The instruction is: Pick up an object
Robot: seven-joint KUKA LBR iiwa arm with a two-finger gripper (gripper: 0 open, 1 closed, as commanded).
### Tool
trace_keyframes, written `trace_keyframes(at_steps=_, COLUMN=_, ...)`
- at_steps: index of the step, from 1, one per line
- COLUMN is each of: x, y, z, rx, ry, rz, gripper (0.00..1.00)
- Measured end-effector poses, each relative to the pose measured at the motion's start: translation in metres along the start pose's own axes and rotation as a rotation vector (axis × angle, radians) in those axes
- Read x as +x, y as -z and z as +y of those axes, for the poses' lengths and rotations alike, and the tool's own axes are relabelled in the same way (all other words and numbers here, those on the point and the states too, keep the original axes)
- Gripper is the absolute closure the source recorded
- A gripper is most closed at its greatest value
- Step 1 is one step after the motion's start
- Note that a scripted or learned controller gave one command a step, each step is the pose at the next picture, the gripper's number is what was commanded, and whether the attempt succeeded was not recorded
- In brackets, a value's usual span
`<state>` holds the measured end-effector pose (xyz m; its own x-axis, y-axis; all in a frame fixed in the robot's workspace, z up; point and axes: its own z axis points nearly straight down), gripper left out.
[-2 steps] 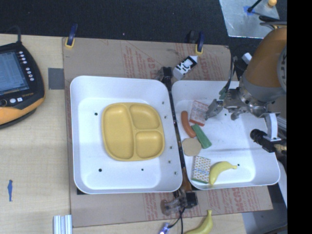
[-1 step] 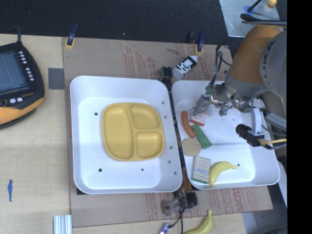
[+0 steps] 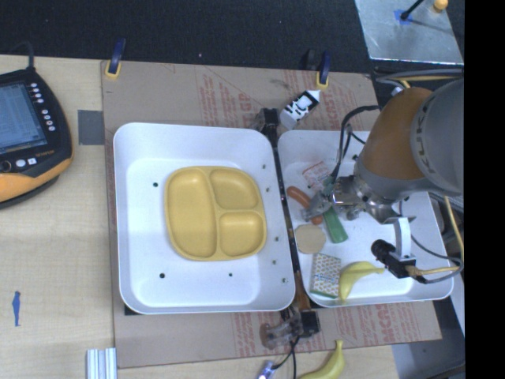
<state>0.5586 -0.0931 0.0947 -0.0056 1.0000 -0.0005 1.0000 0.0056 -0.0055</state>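
Yellow divided plate (image 3: pixel 215 212) in left bin (image 3: pixel 126 212)

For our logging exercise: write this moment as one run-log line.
arm: over right bin | gripper: low among items, near green object | banana: untouched | yellow tray: left bin

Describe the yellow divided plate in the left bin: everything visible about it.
The yellow divided plate is a rounded-square tray that looks like matte plastic, pale mustard in colour. Raised ridges split it into three wells: one long well along its left side and two smaller wells stacked on its right. It lies flat and right side up, slightly rotated, near the middle of the left bin, resting on the bin's white floor. Nothing lies in its wells, and nothing else touches it.
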Motion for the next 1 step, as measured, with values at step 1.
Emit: trace_keyframes(at_steps=1, x=-0.001, y=-0.003, z=0.0132, rx=-0.002, ry=0.001, rz=-0.001, gripper=0.0)
